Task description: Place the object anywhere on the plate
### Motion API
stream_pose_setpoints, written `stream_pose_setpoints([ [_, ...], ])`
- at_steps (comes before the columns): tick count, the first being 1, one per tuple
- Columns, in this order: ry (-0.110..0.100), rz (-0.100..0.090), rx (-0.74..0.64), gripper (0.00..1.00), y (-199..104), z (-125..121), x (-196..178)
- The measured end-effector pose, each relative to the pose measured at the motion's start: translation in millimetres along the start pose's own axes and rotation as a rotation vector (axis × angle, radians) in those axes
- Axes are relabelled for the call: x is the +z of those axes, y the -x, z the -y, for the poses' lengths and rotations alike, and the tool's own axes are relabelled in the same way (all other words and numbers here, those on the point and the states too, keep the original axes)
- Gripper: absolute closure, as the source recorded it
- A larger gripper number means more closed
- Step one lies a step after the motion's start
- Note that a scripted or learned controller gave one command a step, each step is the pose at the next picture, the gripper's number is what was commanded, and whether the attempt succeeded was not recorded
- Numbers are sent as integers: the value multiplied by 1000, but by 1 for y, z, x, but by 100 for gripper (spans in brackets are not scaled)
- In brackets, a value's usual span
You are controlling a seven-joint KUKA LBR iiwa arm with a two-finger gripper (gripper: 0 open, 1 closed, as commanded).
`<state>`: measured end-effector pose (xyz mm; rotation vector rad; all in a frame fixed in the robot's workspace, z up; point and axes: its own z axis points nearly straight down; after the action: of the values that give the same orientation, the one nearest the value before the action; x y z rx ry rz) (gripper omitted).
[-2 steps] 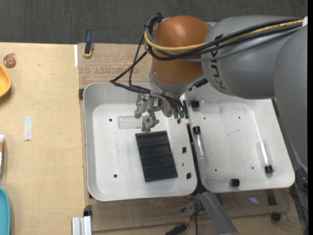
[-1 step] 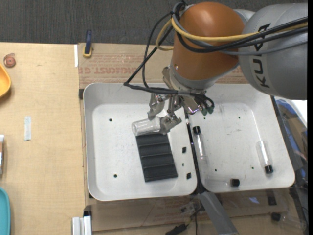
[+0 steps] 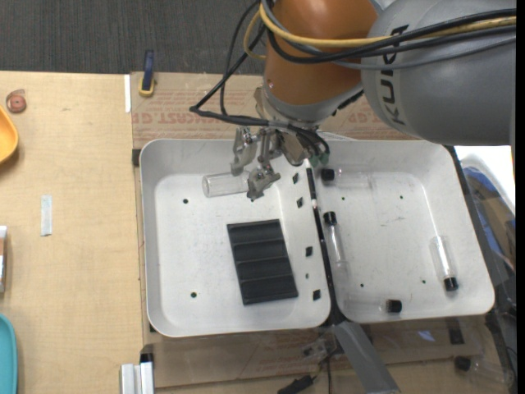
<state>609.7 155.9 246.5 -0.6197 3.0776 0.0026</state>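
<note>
A black ribbed plate (image 3: pixel 262 261) lies flat in the left bin (image 3: pixel 164 302), toward its front right. A short clear tube (image 3: pixel 221 185) lies on the bin floor behind the plate, near the back. My gripper (image 3: pixel 254 169) hangs under the orange wrist, right at the tube's right end and just behind the plate's far edge. From this angle I cannot see whether the tube is between its parts or only beside them.
The right bin (image 3: pixel 467 294) holds a clear pen with a black tip (image 3: pixel 443 261) and a small black cap (image 3: pixel 394 306). Another clear pen (image 3: pixel 332 236) lies along the divider between the bins. The arm's bulk covers the bins' back middle.
</note>
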Motion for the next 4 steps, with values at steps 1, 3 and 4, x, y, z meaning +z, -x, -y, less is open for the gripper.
stream_pose_setpoints([
  [1,1,1,-318,100,49,-12,62],
  [3,1,1,-632,100,-31,-68,-11],
  [4,1,1,-632,0,-31,-68,-11],
])
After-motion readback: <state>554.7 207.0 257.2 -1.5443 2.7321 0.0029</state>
